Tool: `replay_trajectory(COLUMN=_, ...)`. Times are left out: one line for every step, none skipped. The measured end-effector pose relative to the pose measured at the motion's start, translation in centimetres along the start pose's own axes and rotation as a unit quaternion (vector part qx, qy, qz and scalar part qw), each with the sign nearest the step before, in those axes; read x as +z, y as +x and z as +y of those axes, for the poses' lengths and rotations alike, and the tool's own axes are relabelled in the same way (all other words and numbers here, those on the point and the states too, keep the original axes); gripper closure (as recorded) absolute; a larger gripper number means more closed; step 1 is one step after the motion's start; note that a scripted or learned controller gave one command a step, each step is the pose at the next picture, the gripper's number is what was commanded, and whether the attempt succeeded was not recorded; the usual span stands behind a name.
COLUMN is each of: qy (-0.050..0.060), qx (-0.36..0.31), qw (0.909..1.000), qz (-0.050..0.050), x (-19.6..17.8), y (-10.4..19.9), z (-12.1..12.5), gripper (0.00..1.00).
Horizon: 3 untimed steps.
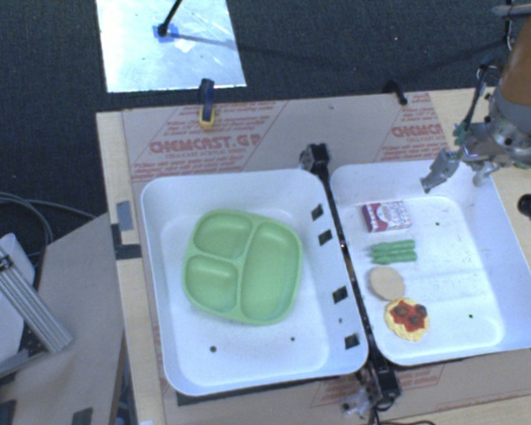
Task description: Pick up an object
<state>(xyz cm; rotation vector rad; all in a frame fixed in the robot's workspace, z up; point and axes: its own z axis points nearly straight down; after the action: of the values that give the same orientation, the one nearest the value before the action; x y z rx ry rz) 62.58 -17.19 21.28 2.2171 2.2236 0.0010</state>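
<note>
The right bin [485, 325] holds a small red and white box [385, 215], a bundle of green beans [392, 252], a round tan piece [387, 284] and a yellow pizza slice with red topping [407, 318], lined up along its left side. My gripper [458, 172] hangs over the bin's far right corner, up and to the right of the red and white box and apart from it. Its fingers are spread open with nothing between them. The orange band of the arm [526, 66] rises above it at the right edge.
The left bin [182, 357] holds a green divided plate [243, 266]. A black divider with clips [339, 265] runs between the bins. A yellow clamp [206, 105] sits at the bench's far edge, and a metal sheet [170, 38] lies beyond it.
</note>
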Motion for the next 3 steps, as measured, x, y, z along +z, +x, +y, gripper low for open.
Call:
replay_trajectory(qy=0.004, qx=-0.001, qw=1.0000, qz=0.002, x=5.5, y=4.8, z=-5.4, gripper=0.00)
replay_trajectory(qy=0.001, qx=-0.002, qw=1.0000, qz=0.000, x=13.2, y=3.5, z=-1.0, gripper=0.00)
replay_trajectory(qy=0.000, qx=-0.003, qw=1.0000, qz=0.001, x=12.9, y=6.3, z=3.1, gripper=0.00)
